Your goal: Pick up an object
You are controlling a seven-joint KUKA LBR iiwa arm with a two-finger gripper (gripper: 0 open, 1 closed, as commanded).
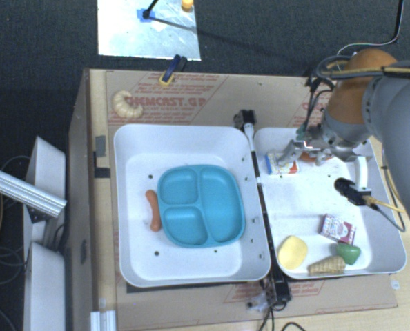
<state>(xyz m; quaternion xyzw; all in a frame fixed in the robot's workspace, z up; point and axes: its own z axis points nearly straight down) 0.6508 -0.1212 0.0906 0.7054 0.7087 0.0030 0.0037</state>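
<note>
Two white bins are seen on the table, with the gripper (293, 156) lowered into the right bin's far left corner.

In the left bin (132, 185) a blue divided plate (200, 205) is laid, with an orange sausage (153, 210) just beside its left edge. In the right bin (395, 243) a small blue-and-white object (271, 164) and something red (293, 167) are seen beside the gripper; whether anything is held cannot be told. Nearer the front, well apart from it, a yellow piece (293, 252), a cone (327, 265), a green item (348, 254) and a red-and-white packet (337, 229) are gathered.
</note>
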